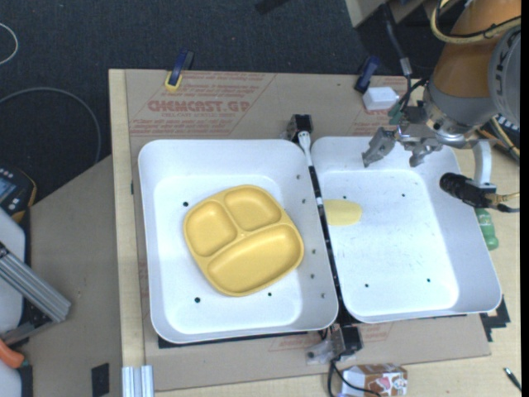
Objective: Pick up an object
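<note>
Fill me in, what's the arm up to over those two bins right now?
The gripper hangs open over the far edge of the right bin, with nothing between its fingers. A small yellow piece lies by that bin's left wall, apart from the gripper. A yellow divided plate sits in the left bin, untouched. Nothing is picked up yet.

Two shallow white bins sit side by side on one cardboard-covered bench (248,98): the left bin (165,222) and the right bin (438,255). The left bin holds one yellow divided plate (242,238), moulded with three compartments. The right bin holds one small pale yellow object (342,212), its kind unclear. One arm (475,48) carries one two-finger gripper (400,153) above the right bin's far edge. Two clamps grip the board's far edge, one with a yellow tip (176,71) and one blue (366,74).
</note>
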`<action>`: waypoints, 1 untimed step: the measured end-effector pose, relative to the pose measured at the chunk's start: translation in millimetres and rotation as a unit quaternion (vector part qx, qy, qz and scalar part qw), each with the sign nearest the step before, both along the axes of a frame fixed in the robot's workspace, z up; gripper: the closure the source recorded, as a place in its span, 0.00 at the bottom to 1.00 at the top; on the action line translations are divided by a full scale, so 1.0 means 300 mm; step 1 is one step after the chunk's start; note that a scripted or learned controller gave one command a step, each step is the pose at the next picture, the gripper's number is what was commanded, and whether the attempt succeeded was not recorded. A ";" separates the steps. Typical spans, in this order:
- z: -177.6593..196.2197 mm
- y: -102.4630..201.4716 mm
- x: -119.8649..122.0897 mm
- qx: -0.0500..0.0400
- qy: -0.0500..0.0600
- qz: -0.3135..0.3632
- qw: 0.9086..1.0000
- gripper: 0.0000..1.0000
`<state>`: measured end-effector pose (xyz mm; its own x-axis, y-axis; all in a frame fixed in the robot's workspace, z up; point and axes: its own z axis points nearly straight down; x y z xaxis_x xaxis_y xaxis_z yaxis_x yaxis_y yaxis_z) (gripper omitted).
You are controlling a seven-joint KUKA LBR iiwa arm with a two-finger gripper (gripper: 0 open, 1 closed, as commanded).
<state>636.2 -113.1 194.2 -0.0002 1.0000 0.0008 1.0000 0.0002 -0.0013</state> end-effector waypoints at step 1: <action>0.037 0.000 0.003 0.000 -0.002 0.001 1.000 1.00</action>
<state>637.0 -113.0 205.4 -0.0013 1.0000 0.0000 1.0000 0.0013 0.0024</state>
